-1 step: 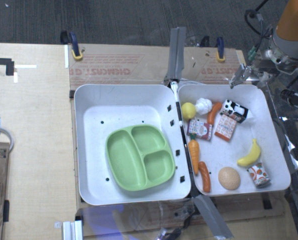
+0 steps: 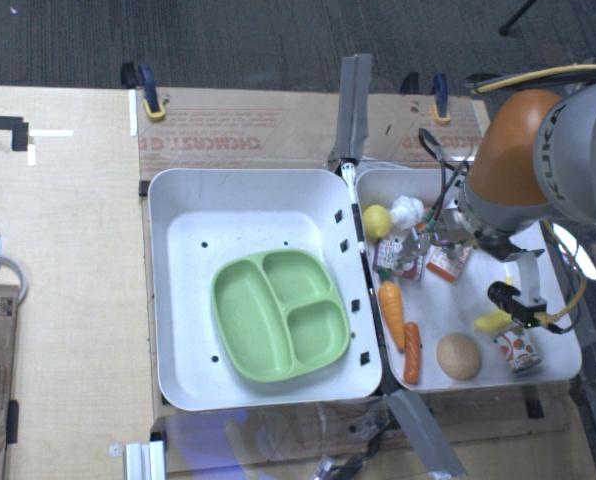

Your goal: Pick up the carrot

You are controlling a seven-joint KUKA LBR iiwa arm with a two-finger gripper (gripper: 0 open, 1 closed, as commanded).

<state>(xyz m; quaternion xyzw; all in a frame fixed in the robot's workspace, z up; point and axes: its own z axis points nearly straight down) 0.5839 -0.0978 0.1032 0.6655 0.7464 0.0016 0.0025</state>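
The orange carrot (image 2: 391,308) lies along the left wall of the right bin (image 2: 553,368), its thick end toward the back. My gripper (image 2: 425,236) hangs over the back middle of that bin, above and to the right of the carrot and apart from it. It sits among small packets, and the grey arm with its orange band (image 2: 513,153) covers much of it. Nothing visibly hangs from it.
A red sausage-like piece (image 2: 412,352) lies just beside the carrot's tip. The right bin also holds a lemon (image 2: 376,221), a white crumpled item (image 2: 407,210), red packets (image 2: 446,264), a brown egg-shaped item (image 2: 458,356), a yellow piece (image 2: 490,321) and a small carton (image 2: 519,351). The left bin (image 2: 178,268) holds a green divided plate (image 2: 278,313).
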